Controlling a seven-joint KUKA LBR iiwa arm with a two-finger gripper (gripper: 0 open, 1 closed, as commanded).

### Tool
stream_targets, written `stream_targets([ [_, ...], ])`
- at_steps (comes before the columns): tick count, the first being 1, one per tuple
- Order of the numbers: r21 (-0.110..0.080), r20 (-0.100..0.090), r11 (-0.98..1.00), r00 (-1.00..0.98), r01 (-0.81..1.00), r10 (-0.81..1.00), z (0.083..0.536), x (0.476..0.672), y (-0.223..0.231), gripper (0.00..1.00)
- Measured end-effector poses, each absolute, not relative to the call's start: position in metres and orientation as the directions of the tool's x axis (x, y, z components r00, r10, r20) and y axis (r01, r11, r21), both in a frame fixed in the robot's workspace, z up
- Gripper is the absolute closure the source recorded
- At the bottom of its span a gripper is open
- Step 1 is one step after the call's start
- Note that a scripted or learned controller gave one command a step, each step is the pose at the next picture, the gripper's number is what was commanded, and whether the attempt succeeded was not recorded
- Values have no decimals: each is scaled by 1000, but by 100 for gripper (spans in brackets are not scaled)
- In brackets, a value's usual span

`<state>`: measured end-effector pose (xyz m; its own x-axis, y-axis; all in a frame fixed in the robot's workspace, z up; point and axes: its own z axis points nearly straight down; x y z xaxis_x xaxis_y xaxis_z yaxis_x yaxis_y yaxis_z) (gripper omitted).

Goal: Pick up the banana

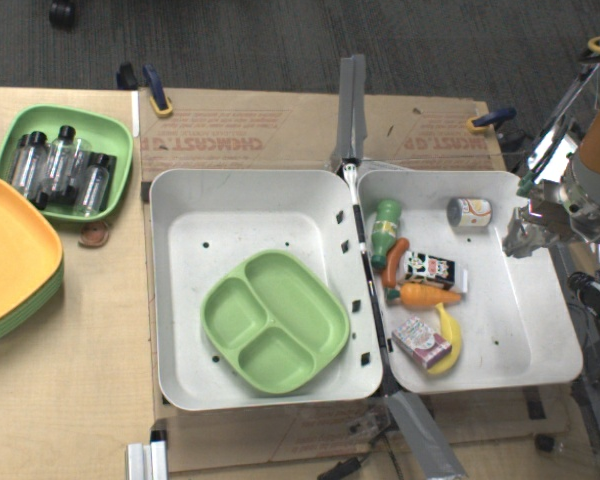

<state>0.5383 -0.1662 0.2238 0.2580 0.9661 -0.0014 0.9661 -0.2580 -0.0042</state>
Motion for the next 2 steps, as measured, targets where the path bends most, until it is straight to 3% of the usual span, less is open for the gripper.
stream_targets([
  [1,-3,-4,-468,468,884,884,222,642,-120,100],
  [2,-3,-4,-532,532,847,847,361,572,-134,100],
])
